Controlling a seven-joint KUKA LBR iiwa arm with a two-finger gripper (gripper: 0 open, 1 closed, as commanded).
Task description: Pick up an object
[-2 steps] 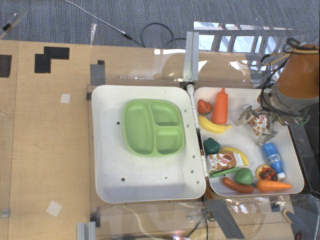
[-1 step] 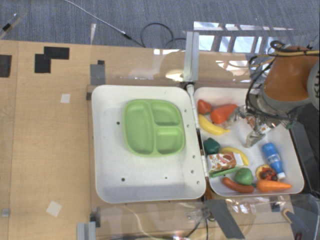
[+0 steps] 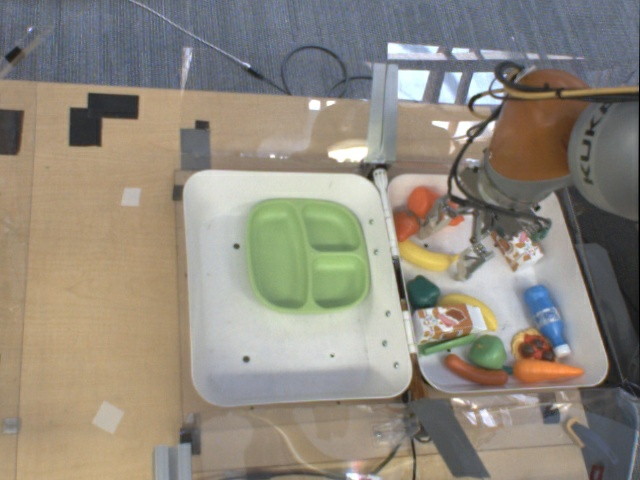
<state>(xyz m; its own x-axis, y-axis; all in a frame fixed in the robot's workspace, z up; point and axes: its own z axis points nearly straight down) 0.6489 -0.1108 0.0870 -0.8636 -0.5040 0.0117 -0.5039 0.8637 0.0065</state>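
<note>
My gripper [image 3: 481, 250] hangs over the middle of the right bin [image 3: 590, 313], below the arm's orange band [image 3: 530, 133]. It is open and I see nothing between its fingers. Its tips are just right of a yellow banana [image 3: 426, 257] and left of a small red-and-white carton [image 3: 521, 251]. Two orange-red pieces [image 3: 420, 202] lie at the bin's back left. Nearer the front are a dark green pepper [image 3: 422, 290], a second banana [image 3: 472, 308], a snack box [image 3: 444, 323], a blue bottle [image 3: 545, 314], a carrot [image 3: 546, 371] and a red sausage [image 3: 476, 370].
The left bin [image 3: 215, 298] holds a green divided plate [image 3: 307, 254]. A raised divider [image 3: 395, 268] separates the two bins. Cables [image 3: 475, 143] loop around the wrist. A green round fruit [image 3: 488, 350] and a fruit-filled piece [image 3: 532, 346] sit near the right bin's front.
</note>
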